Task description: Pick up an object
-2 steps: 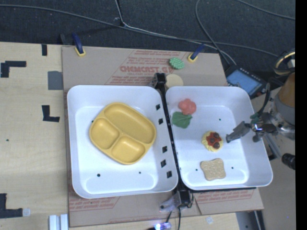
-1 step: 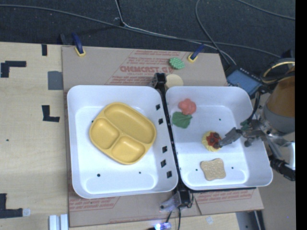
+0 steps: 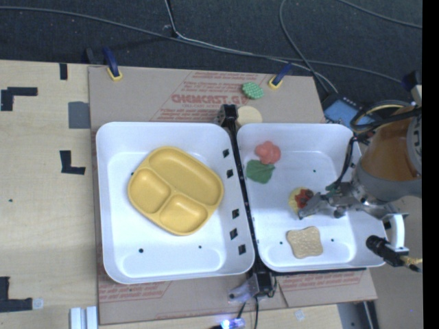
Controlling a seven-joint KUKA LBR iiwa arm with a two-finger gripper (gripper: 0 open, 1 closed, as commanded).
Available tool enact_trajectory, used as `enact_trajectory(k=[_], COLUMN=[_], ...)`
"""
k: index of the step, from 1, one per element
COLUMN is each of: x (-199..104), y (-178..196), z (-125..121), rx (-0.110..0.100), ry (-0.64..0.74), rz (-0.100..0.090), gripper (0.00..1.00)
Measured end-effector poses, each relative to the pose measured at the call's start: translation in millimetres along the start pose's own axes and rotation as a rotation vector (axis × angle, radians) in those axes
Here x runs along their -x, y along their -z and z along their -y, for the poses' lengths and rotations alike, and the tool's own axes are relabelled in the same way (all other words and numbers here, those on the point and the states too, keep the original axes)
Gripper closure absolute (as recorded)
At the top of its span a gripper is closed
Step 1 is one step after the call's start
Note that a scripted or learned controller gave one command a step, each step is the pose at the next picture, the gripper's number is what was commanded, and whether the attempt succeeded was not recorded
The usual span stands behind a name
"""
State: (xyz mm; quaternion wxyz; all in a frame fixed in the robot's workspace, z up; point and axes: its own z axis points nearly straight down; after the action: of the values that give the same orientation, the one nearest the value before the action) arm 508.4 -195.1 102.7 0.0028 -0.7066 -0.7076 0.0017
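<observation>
I see the left bin (image 3: 110, 184) holding a yellow tray (image 3: 176, 190) with three compartments, lying flat and turned at an angle, nearer the bin's far edge than its near edge. Past the bins, on the cardboard (image 3: 137, 94) by their far edge, sit a green waffle (image 3: 252, 90) and a pale disc (image 3: 250, 115). In the right bin (image 3: 343, 139), a pink piece (image 3: 267, 152) lies near the far-left corner, touching a green piece (image 3: 260, 172) just below it. Toward the middle lies a small yellow-and-red toy (image 3: 300, 199); my gripper (image 3: 310, 207) reaches in from the right edge and its dark tips sit right against that toy. I cannot tell how wide the tips stand, or whether they grip anything. A slice of toast (image 3: 304, 242) lies flat near the near edge
</observation>
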Motion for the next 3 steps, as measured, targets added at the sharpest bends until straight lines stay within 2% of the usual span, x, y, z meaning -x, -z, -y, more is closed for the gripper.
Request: enact_trajectory(k=[1, 3], x=[0.1, 10.4], y=[13.3, 114.8], z=[-1.1, 10.9], rx=[0.004, 0.010], ry=[0.001, -0.001], rz=[0.001, 0.003], gripper=[1.00, 1.00])
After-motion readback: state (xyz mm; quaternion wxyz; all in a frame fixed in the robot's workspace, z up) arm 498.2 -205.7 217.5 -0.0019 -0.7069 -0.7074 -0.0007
